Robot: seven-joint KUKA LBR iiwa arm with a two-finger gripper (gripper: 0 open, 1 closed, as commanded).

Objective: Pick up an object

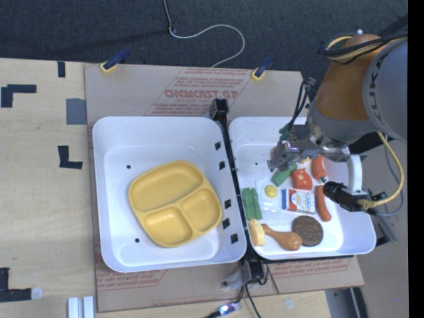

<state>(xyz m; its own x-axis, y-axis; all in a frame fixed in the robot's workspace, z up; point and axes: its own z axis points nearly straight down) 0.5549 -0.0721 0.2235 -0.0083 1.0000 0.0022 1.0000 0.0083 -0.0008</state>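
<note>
Arm (358,78) reaches in from the right over the right bin (248,141). Left bin (109,144) holds a yellow divided plate (174,203). Gripper (286,156) sits low among toy food in the right bin, just above a green piece (283,175); grip state cannot be told. Nearby: brown patty (307,230), drumstick (281,236), milk carton (299,200), two sausages (322,203), green bean pod (251,203), fried egg (269,191).
</note>
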